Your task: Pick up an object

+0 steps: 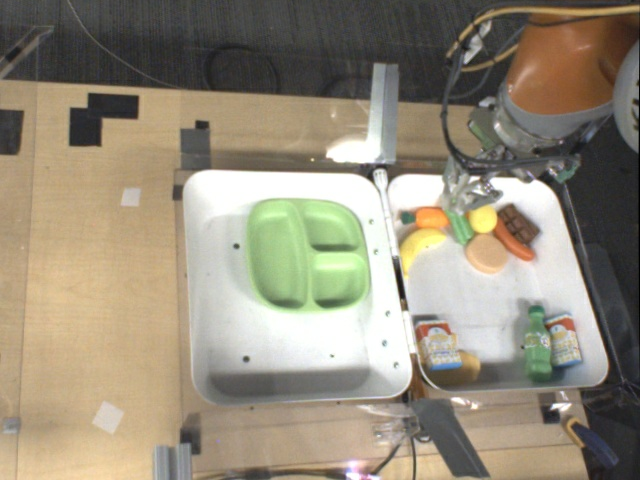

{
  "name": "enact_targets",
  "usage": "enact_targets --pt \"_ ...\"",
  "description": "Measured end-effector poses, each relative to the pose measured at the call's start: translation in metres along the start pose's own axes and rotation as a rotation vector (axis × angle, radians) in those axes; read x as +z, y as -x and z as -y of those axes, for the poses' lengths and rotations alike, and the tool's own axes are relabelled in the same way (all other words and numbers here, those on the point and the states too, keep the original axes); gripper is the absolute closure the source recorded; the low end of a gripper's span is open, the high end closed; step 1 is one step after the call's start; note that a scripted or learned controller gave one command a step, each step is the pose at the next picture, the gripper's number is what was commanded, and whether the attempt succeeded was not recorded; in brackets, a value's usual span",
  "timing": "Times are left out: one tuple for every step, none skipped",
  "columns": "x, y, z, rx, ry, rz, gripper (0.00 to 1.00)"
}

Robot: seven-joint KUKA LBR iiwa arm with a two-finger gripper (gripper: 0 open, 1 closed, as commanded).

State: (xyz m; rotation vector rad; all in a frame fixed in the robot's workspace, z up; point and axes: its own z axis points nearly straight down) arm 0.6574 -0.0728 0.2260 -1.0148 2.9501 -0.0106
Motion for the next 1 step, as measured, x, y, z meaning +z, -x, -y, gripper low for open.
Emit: enact_targets --pt "0.0077 0.0406 -0.0303 -0.005 0.010 -0.006 1.00"
